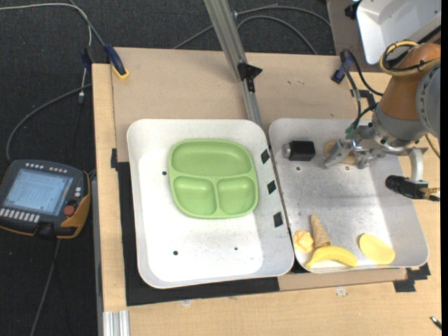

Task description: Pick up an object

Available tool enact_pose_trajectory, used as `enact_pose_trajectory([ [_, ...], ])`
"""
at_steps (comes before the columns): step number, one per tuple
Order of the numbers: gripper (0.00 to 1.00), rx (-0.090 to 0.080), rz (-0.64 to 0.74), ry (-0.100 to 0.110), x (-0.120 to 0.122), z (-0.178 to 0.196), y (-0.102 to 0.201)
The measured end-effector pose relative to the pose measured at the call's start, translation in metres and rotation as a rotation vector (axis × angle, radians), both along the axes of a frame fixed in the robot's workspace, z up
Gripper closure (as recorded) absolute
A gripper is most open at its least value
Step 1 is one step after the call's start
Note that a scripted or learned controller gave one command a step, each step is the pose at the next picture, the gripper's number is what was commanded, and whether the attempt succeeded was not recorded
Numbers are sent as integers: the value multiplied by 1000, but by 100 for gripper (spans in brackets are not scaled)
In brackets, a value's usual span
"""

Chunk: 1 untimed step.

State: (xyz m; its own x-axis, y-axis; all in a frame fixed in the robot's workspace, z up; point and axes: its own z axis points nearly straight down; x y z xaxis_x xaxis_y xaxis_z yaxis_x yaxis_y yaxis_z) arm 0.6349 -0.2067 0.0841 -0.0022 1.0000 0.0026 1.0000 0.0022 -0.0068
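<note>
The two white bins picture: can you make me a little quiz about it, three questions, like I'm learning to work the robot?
1. True or false: the green plate lies in the left bin.
2. Which thing lies closest to the gripper?
A. the banana
B. the black block
C. the ice cream cone
3. Fill in: the banana lies near the ______ edge of the right bin.

Key
1. True; it has three sections.
2. B; the block sits at the far end of the right bin, beside the gripper, while the banana and cone lie at the near end.
3. Near (front) edge, next to a yellow slice.
</note>
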Motion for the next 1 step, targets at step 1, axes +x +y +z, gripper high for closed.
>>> enact_pose_trajectory([
  [1, 0, -2, -1, -5, 1, 1, 0],
])
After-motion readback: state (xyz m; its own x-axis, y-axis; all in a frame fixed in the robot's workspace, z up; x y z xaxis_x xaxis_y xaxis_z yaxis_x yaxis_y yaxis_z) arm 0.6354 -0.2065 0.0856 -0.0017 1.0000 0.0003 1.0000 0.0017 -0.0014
